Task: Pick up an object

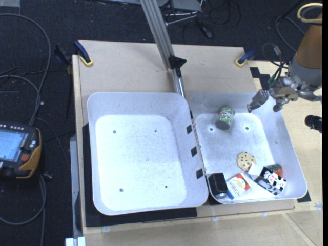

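My gripper (269,102) hangs over the far right rim of the right bin (287,152), its two fingers spread apart with nothing between them. A small green patterned cup (225,118) lies in that bin's far part, to the left of the gripper. Nearer the front lie a round cookie (246,161), a black block (218,183), an orange and white packet (239,184) and a black and white cow toy (271,180) with a red piece beside it.
The left bin (138,152) sits beside the right one on the wooden bench (128,65). A metal pole (160,27) slants over the bench's far side. A handheld pendant (15,150) lies on the floor at left.
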### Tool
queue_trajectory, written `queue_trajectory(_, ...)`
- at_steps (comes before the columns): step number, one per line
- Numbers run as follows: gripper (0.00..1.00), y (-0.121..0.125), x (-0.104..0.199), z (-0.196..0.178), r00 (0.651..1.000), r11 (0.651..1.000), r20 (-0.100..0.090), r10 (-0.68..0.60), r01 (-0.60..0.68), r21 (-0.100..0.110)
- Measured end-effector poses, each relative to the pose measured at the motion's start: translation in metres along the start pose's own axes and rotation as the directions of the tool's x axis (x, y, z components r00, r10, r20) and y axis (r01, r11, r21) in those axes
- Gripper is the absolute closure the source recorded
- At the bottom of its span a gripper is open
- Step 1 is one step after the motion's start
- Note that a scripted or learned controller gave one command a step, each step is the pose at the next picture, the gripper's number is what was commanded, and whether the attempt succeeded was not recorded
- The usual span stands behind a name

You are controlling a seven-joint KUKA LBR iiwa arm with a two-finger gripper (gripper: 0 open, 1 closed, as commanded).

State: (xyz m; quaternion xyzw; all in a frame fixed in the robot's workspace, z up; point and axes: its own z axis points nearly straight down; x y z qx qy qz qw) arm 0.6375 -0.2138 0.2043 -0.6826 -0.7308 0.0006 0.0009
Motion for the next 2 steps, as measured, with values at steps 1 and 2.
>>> queue_trajectory(1,0.0,-0.001,0.046,0.116,0.998,0.998,0.0,0.067,-0.067,-0.002)
queue_trajectory(2,0.0,0.018,0.074,0.117,0.998,0.998,0.0,0.069,-0.069,0.004)
